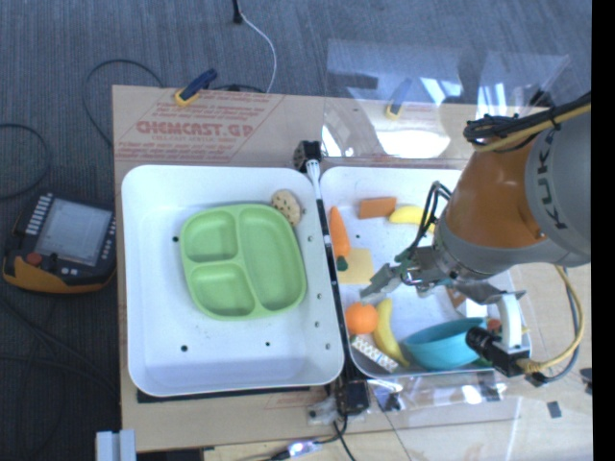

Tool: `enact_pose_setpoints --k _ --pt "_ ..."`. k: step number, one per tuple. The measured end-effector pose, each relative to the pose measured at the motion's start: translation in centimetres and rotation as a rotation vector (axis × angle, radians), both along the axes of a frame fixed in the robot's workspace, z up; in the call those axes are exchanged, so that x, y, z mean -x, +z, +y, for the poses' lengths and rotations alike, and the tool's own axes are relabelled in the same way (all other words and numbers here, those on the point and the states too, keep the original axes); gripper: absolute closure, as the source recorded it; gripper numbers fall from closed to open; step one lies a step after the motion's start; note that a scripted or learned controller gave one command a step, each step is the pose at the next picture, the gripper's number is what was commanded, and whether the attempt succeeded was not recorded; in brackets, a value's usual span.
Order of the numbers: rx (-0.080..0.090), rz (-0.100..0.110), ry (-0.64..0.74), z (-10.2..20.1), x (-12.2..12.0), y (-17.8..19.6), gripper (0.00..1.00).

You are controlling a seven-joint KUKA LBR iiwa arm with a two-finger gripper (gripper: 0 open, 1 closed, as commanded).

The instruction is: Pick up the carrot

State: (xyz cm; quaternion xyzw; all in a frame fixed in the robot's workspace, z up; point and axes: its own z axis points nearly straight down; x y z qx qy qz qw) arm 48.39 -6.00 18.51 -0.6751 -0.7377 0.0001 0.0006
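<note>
The carrot (337,231) is a slim orange piece with a dark green end. It lies along the left wall of the right bin (423,176), pointing up and down the view. My gripper (403,278) hangs over the middle of that bin, to the right of and a little below the carrot, apart from it. Its two grey fingers (384,278) are spread, and only the bin floor shows between them. The orange-banded wrist (485,205) covers the bin's right part.
Near the carrot lie a yellow cheese slice (356,265), an orange block (377,206) and a small yellow piece (407,215). Lower down are an orange fruit (361,318), a banana (386,330) and a blue bowl (442,345). The left bin (154,353) holds a green divided plate (241,260) and a cookie (284,204).
</note>
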Motion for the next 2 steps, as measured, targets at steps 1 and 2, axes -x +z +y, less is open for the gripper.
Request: enact_pose_setpoints --k 1,2 --pt "-0.001 -0.012 0.077 -3.9 -0.4 -9.4 0.0" --pt "0.001 -0.012 -0.181 -7.8 -8.0 -9.5 0.0"
